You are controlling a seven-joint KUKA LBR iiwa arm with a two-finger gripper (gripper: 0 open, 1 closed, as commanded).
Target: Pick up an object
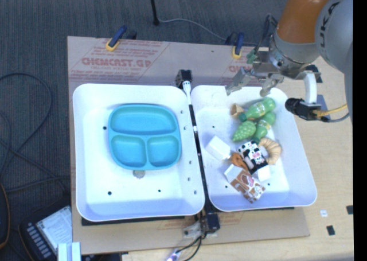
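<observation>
1. Gripper (251, 86) hangs over the far edge of the right bin (298, 156), fingers (235, 86) spread wide apart, nothing between them, touching nothing.
2. Toy pile lies in the right bin, just nearer the camera than the gripper: green veg (256, 117) closest to the fingers, then white block (218, 148), cow toy (251, 154), pretzel (272, 148), brown packet (245, 184) nearest the bin's front rim.
3. Left of the right bin and touching it: left bin (92, 139) holding a blue tray (143, 136).
4. Both bins sit on a cardboard sheet (114, 62), clamps (117, 37) at its far edge; grey carpet (34, 19) beyond, with cables.
</observation>
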